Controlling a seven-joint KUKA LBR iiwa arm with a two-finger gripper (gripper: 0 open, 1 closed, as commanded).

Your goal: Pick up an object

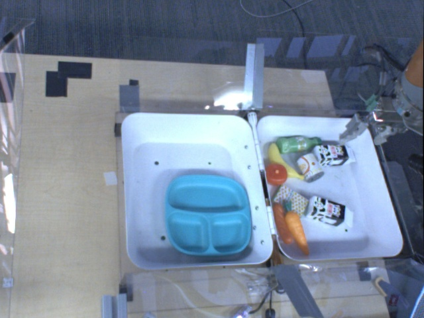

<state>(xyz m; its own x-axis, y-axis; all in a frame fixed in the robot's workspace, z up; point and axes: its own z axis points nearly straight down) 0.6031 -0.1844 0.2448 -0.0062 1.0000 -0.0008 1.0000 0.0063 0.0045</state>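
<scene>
The right bin point(387, 240) holds a green bottle point(296, 144), a yellow banana point(277, 159), a red round piece point(276, 174), a small can point(309, 166), two cow-patterned cartons point(330, 154) point(326, 211), a spotted packet point(289, 197) and an orange carrot point(292, 226). My gripper point(366, 132) hovers over the bin's far right corner, just right of the upper carton. Its fingers point(350, 130) stand apart with nothing between them.
The left bin point(142, 151) holds a blue divided plate point(208, 213). A metal post point(254, 71) rises behind the divider between the bins. A black cable point(291, 5) lies on the floor beyond the bench.
</scene>
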